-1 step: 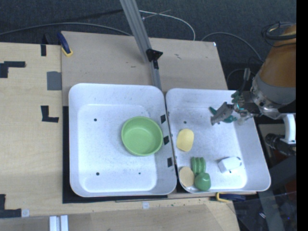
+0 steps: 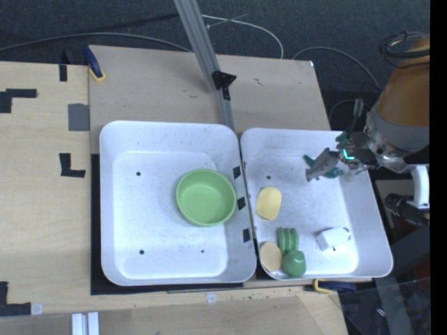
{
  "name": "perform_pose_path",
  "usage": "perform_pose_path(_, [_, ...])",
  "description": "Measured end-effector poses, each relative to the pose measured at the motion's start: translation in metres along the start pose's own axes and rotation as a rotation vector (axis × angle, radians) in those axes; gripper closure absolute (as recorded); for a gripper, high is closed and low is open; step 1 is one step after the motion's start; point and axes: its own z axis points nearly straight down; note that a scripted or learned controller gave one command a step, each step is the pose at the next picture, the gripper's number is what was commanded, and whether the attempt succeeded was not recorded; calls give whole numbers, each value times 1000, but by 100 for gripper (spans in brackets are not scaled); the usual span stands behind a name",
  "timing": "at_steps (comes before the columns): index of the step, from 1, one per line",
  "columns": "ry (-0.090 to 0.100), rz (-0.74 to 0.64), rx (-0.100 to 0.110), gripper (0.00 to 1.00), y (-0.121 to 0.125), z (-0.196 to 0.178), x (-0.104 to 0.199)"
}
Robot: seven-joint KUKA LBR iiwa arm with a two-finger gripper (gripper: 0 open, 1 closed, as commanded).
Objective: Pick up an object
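Camera view, from above at a slant: two shallow white plastic bins sit side by side on the pale wooden table (image 2: 160, 89). The left bin (image 2: 126, 187) holds a round light-green bowl (image 2: 205, 197), upright. The right bin (image 2: 363, 222) holds a pale yellow rounded piece (image 2: 269, 203) near its left wall, a second yellow piece (image 2: 270, 256), a dark green ribbed object (image 2: 287, 239) and a green rounded object (image 2: 295, 263) clustered at the near edge, and a small white object (image 2: 333, 239). The grey arm's hand (image 2: 323, 166) hangs over the right bin's far side, nothing between its fingers; their spread cannot be told.
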Motion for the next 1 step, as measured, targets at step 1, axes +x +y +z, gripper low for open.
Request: perform_pose_path(1, [0, 0, 5, 0, 9, 52, 5])
